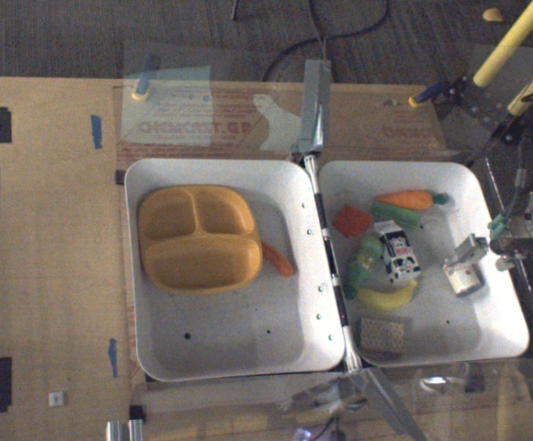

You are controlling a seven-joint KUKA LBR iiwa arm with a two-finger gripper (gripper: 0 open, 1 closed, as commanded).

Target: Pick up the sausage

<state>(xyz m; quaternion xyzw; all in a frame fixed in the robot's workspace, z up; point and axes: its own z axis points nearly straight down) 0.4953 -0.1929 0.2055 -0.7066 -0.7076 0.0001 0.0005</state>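
The sausage, a short orange-red link, lies on the floor of the left bin. It rests against the right edge of the yellow divided plate. My gripper hangs low over the right side of the right bin, far to the right of the sausage. The arm reaches in from the right edge behind it.
The right bin holds a carrot, a red block, green toys, a small milk carton, a banana and a grey pad. A metal divider separates the bins.
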